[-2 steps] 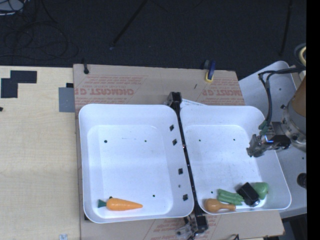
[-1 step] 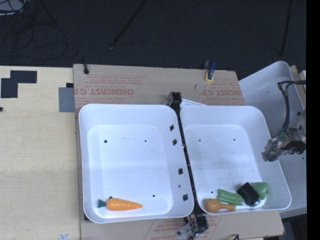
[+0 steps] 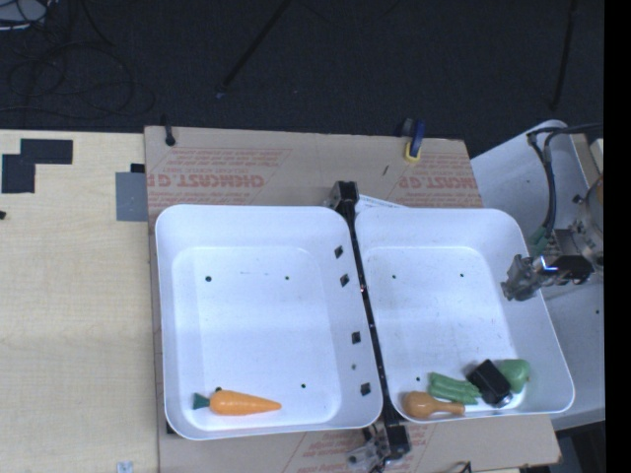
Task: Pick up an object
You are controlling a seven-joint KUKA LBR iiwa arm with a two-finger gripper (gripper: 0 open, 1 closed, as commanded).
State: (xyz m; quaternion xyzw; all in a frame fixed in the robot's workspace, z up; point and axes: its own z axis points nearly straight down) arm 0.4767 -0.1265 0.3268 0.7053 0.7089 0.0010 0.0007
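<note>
Nearest the camera, along the front wall of the right bin (image 3: 449, 235), a small cluster of objects is seen: a tan pear-shaped piece (image 3: 430, 405), a green pod-like piece (image 3: 454, 388), a black block (image 3: 490, 381) and a rounded green piece (image 3: 514, 371), all lying close together, the block apparently resting against the green ones. The gripper (image 3: 521, 277) is seen at the right rim of that bin, just outside or over its edge, well apart from the cluster; whether it is released or clenched cannot be told, and nothing is seen held by it. Outward from it, cabling is seen trailing back to the right. In the left bin (image 3: 246, 227), an orange carrot (image 3: 243, 403) is seen lying alone near the front-left corner, flat on its side. The approach is judged to be the step in hand, with no object yet lifted. For the next move, a target must be chosen, and the gripper must be carried over it and lowered; the carrot, being isolated, is judged the easier grasp, though farther away.
</note>
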